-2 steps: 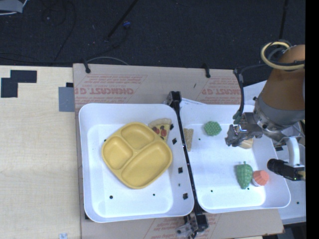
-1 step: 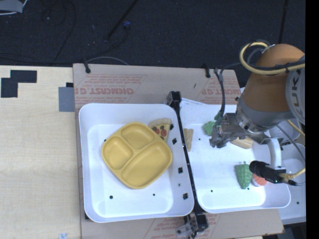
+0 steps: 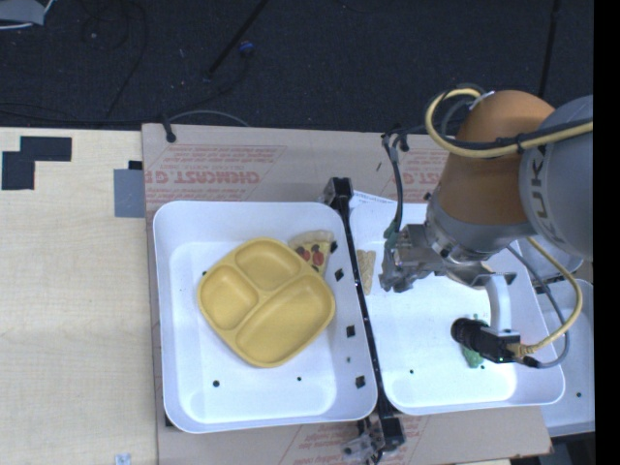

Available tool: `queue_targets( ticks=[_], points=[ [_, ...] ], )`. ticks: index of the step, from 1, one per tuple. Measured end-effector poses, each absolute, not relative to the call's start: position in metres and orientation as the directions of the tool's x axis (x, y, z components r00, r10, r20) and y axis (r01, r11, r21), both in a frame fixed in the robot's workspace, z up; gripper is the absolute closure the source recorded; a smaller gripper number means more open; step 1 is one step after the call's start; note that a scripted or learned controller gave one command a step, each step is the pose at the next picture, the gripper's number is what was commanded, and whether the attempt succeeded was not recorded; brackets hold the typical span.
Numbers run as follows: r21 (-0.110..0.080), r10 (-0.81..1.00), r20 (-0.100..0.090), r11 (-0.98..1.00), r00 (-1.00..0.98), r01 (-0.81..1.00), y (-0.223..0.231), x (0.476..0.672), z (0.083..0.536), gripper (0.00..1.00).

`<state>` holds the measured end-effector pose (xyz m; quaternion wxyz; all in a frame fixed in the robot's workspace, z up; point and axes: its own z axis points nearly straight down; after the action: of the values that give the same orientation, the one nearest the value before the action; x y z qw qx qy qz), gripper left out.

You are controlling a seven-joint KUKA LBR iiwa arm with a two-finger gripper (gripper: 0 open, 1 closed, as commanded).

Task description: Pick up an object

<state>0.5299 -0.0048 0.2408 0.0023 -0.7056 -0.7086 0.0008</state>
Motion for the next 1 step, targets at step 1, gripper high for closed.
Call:
queue_targets(
  ticks=[1],
  points=[
    [-0.006,1.000,0.002,0.005,-0.005,1.000,0.0433,0.5152,0.2355,1.00]
  ],
)
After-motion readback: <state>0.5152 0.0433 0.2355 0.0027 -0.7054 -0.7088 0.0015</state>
